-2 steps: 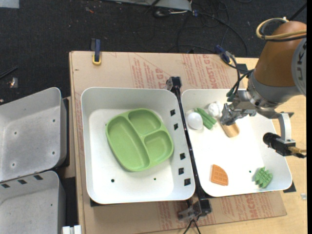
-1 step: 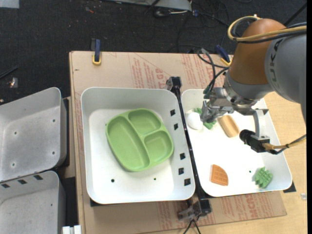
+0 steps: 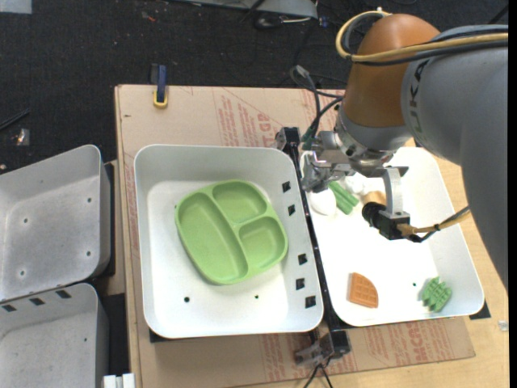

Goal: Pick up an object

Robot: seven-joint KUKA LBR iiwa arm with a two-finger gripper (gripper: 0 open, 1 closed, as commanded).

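Observation:
In the right bin (image 3: pixel 452 241), my gripper (image 3: pixel 327 176) hangs low over the far left corner, under the grey wrist and orange band. Just below it lie a green oblong piece (image 3: pixel 345 198) and a white rounded piece (image 3: pixel 321 204), both partly hidden by the gripper. I cannot make out whether the gripper touches either one. A small tan piece (image 3: pixel 373 196) sits to their right. An orange waffle-like wedge (image 3: pixel 363 290) and a green ridged toy (image 3: pixel 435 295) rest near the front of that bin.
The left bin (image 3: pixel 153 297) holds a green divided plate (image 3: pixel 232 230). A black cable fitting (image 3: pixel 386 221) hangs from the arm over the right bin. Two spare white bins (image 3: pixel 48 217) lie off the bench at left. A ridge with black clips (image 3: pixel 305 241) separates the bins.

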